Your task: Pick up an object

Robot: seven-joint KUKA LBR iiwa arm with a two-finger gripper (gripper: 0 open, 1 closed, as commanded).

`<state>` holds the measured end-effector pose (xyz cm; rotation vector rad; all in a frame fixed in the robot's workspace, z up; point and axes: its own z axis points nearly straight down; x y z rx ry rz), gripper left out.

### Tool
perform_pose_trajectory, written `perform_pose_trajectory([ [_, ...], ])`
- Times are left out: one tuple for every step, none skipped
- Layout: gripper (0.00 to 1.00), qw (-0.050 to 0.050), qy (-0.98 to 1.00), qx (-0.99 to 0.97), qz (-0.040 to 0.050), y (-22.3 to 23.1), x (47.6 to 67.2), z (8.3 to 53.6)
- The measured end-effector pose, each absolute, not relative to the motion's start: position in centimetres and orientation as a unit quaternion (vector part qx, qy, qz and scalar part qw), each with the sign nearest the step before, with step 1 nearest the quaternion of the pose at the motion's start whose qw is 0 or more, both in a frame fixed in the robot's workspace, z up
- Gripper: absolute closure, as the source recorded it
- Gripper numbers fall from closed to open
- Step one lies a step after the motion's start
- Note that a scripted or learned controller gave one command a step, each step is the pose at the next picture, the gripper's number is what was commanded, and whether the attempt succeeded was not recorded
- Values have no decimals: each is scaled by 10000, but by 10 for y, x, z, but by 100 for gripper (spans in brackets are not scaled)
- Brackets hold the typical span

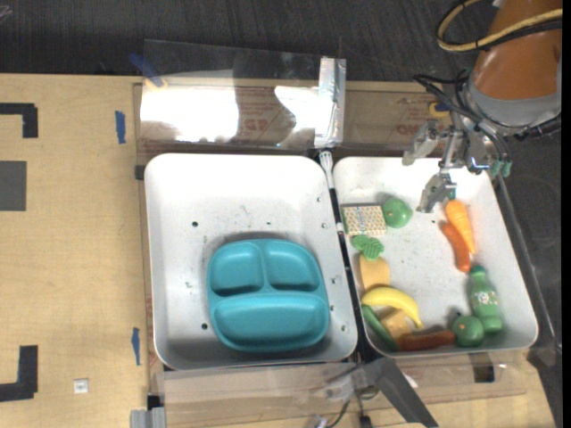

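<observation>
You have 2 white bins side by side in the middle of the frame. The left bin holds a teal tray with 3 compartments, lying toward its lower edge. The right bin holds the toys. The gripper hangs over the upper part of that bin, below the orange band at the upper right of the frame. You see nothing between its fingers, and from this angle you cannot tell how they are set.

Just below the gripper, to its right, the carrot lies along the bin's right side. The green ball sits lower left of the gripper, beside a speckled card at the bin's left wall. Further down the left side you find the banana. A green bottle lies under the carrot near the right wall, and a brown sausage rests along the bottom edge.
</observation>
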<state>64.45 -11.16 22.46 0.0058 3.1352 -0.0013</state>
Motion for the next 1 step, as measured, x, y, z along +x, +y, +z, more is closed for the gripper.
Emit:
perform_pose_trajectory([
  [0, 51, 9994, 356, -6, -157, 623, 97],
])
